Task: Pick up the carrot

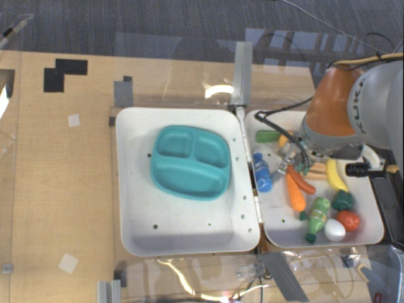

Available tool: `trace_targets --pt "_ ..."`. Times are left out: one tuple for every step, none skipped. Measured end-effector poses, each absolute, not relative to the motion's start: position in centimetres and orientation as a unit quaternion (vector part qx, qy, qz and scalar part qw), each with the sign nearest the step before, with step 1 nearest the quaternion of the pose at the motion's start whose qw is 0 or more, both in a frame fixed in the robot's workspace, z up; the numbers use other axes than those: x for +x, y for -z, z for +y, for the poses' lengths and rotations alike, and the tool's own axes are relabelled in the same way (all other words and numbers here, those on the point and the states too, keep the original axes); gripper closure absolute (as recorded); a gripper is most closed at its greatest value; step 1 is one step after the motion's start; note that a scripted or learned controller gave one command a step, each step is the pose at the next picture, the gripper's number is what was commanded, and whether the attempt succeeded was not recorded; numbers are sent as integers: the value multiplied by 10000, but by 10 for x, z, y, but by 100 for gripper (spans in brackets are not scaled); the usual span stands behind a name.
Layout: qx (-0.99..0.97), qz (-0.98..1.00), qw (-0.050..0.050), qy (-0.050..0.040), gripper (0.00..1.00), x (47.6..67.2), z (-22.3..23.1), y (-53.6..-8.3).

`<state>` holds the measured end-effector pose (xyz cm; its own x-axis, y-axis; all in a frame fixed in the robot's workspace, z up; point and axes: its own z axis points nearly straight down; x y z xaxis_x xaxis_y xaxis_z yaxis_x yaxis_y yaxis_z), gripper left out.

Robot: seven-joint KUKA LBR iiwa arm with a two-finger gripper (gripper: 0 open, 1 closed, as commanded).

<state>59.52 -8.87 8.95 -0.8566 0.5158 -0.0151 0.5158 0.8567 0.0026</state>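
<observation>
Gripper (pixel 297 160) low in right bin (pixel 372 232), just above carrot top; finger gap unclear, cannot tell if anything held. Carrot (pixel 295 194) orange, tapered, lying lengthwise, just right of blue bottle (pixel 261 175), red sausage (pixel 302 182) touching it.

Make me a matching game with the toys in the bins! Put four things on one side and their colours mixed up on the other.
Things:
1. carrot
2. divided plate
3. banana
4. egg

Colours:
A. white
B. teal
C. orange
D. yellow

Right pairs: 1-C, 2-B, 3-D, 4-A.

The divided plate lies in the left bin; the other three lie in the right bin.
</observation>
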Motion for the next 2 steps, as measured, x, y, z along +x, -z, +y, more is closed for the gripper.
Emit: trace_targets --pt "3654 9308 95 -10 0 510 -94 -90" --pt "3611 9324 142 -28 100 514 -92 -103"
